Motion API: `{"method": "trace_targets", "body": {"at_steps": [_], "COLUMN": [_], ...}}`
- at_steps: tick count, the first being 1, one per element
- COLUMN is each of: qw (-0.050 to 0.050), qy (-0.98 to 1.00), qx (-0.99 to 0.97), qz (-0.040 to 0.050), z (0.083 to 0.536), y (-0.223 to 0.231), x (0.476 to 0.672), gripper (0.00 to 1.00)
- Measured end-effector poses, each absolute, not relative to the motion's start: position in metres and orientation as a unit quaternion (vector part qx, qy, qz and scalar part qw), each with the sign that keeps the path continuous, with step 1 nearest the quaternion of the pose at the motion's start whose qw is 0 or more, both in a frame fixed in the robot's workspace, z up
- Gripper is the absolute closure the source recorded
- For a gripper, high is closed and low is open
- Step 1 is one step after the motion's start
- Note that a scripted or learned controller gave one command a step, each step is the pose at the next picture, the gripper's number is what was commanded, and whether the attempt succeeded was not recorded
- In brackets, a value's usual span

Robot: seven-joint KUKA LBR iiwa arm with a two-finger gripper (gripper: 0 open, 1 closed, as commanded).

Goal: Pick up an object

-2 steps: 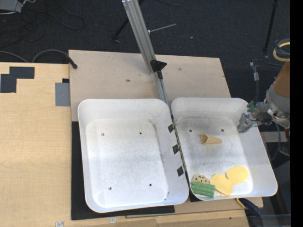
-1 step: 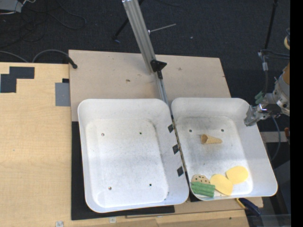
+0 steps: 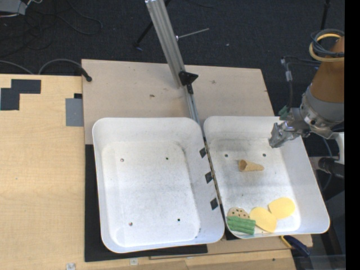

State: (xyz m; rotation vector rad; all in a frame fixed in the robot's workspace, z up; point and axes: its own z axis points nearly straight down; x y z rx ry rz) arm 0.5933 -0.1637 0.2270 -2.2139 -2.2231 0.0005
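In the right bin [image 3: 225, 129] a small tan cone-shaped piece [image 3: 250, 166] lies near the middle. At that bin's near edge sit two yellow round pieces [image 3: 274, 213], a green ridged piece [image 3: 242, 225] and a brown dotted cookie [image 3: 238, 212], close together. My gripper [image 3: 278, 136] hangs over the bin's far right part, up and to the right of the cone, with nothing seen between its fingers. The arm's orange band [image 3: 329, 75] is at the right edge of the view.
The left bin [image 3: 147, 181] lies beside the right one, with black clips [image 3: 207, 176] along the shared rim. A slanted aluminium post [image 3: 169, 44] rises behind the bins. Cables lie on the dark floor at the back.
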Motion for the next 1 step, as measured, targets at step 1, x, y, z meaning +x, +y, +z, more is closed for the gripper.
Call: {"method": "trace_targets", "body": {"at_steps": [1], "qw": [0.001], "qy": [-0.709], "qx": [-0.705], "qz": [-0.0008], "z": [0.2346], "y": [-0.1073], "x": [0.6122], "gripper": [1.0]}}
